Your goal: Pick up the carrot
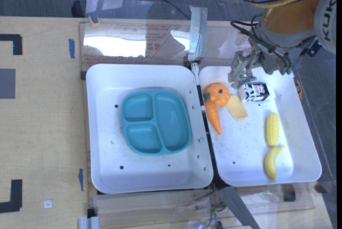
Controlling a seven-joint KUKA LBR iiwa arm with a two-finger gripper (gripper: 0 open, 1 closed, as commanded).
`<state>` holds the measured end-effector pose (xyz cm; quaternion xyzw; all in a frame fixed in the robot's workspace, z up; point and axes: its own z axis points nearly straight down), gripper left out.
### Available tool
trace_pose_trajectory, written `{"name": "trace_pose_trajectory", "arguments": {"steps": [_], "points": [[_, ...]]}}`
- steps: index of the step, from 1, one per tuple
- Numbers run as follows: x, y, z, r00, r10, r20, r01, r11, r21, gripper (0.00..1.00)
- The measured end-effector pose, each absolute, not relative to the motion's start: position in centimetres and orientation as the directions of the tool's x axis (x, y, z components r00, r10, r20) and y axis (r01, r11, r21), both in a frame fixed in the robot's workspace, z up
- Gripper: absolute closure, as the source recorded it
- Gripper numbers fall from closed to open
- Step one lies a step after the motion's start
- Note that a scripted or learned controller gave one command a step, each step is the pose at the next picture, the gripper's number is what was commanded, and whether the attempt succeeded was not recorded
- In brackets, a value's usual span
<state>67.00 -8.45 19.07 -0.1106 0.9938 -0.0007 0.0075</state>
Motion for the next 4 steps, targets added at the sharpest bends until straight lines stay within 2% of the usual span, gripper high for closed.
{"name": "trace_pose_trajectory", "arguments": {"steps": [1,2,3,4], "points": [[66.9,-5.1,19.7,-0.997,-0.078,-0.010,-0.078,0.997,0.001,1.00],[63.0,-11.0,44.4,-0.979,-0.202,-0.020,-0.201,0.979,-0.007,1.00],[66.8,-13.1,43.6,-0.956,0.294,-0.011,0.294,0.956,0.001,1.00],[65.7,-17.5,43.7,-0.817,0.576,-0.012,0.576,0.818,0.004,1.00]]}}
